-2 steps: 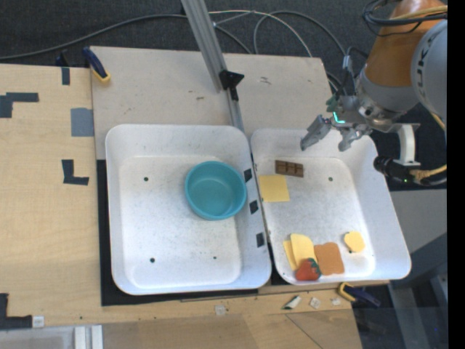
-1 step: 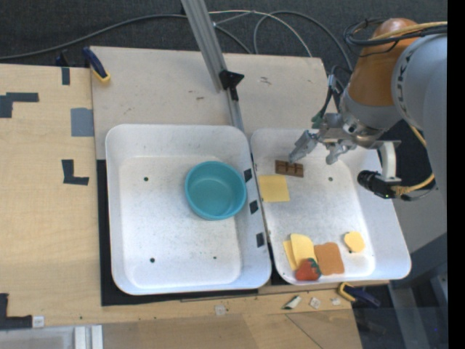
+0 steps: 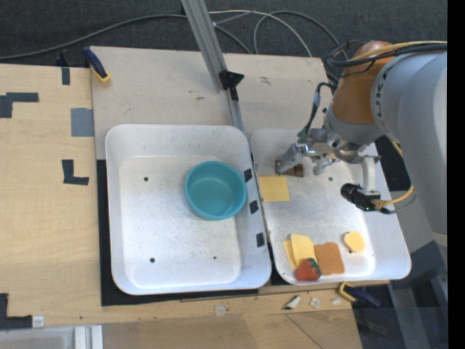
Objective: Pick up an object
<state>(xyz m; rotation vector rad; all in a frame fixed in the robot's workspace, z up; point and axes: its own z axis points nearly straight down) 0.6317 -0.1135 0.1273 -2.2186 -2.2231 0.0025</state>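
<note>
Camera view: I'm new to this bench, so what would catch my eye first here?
The big grey arm with its orange band leans in from the right, its gripper low over the right bin beside a yellow square. A teal bowl sits in the left bin.

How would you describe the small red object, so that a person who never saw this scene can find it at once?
Look at the right white bin, the one under the grey arm. Go to its near edge, where several flat food pieces lie together. The red object is a small strawberry-like toy resting against the yellow piece and the orange-brown slab; it alone is red and rounded.
</note>
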